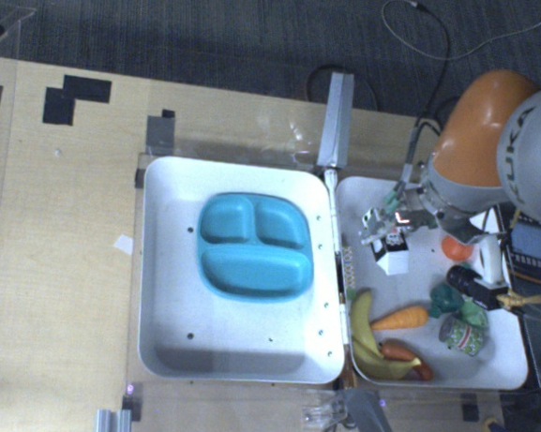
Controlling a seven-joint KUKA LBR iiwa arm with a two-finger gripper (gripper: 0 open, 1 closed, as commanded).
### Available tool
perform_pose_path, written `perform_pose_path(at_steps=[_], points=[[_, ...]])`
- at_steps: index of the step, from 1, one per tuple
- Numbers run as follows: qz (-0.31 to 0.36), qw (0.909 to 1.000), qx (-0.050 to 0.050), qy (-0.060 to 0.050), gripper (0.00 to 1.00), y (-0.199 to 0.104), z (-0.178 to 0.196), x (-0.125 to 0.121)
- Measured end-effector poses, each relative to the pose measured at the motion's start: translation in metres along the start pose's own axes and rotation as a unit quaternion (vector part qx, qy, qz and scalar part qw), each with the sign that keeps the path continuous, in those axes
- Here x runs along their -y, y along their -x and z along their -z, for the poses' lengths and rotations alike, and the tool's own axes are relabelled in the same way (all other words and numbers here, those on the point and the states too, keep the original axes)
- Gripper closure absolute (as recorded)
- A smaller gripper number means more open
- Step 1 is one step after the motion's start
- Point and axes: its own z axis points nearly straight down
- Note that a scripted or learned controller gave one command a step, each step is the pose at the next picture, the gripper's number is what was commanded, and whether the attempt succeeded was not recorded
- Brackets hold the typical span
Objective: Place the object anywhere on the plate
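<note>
The grey arm's two-finger gripper (387,228) hangs low to the right of the blue three-compartment plastic plate (254,247), about level with the plate's upper half. I cannot tell whether it is open or closed, because wrist hardware crowds it from this angle, and I see nothing clearly gripped.

Just under the gripper, also right of the plate, sits a small white block (394,262). It may be a loose object or part of the tool, and I cannot tell if they touch.

The other candidates for the task's object all lie right of the plate, in the shallow white right-hand bin (518,378):
- A curved yellow banana (362,333) is nearest the plate, off its lower right corner.
- An orange carrot-shaped toy (403,318) lies just beyond the banana.
- A red-brown piece (407,352) rests against the banana's lower end.
- Further right are a teal lump (446,299) and a green-and-white cup-like item (464,336).
- A small orange-red piece (456,247) sits about level with the plate's middle.

The plate lies in the middle of the shallow white left-hand bin (155,247), and all three of its compartments are bare.

By my reading the task is barely begun. No object has reached the plate, and none is visibly lifted. What is left is a secure grasp, a lift, a carry leftward over the wall between the bins, and a release anywhere on the plate.
</note>
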Motion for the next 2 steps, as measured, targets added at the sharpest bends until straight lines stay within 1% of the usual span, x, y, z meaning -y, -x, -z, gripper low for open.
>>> perform_pose_path(at_steps=[1,2], points=[[0.118,0.9930,0.000,0.001,1.00,-0.064,0.000,-0.052],[0.154,0.9881,-0.001,0.000,1.00,-0.075,-0.001,-0.041]])
